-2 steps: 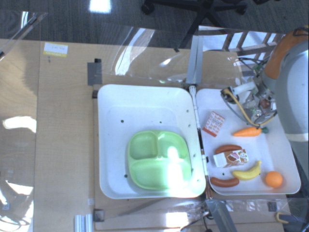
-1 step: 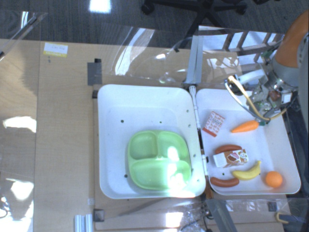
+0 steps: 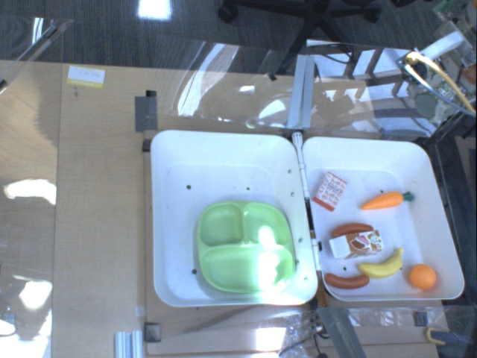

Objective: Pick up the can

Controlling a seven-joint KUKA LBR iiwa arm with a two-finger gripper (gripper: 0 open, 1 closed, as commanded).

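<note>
In the right bin (image 3: 406, 166) we see the can (image 3: 358, 242) lying between two sausages (image 3: 346, 280), a banana (image 3: 382, 265) just beside it; the tool's state we cannot tell.

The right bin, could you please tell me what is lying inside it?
The right bin holds a small red-and-white carton, a carrot, a can resting over a sausage, a banana, another sausage and an orange. Whatever lies under them is hidden.

robotics lab or office test space: light wooden bench (image 3: 89, 222) with two white bins (image 3: 223, 162) mounted side by side behind clear shielding panels (image 3: 246, 88). dark carpeted floor (image 3: 89, 36) and a wheeled office chair base (image 3: 313, 10) behind the bench; loose cabling (image 3: 440, 80) at upper right.
</note>
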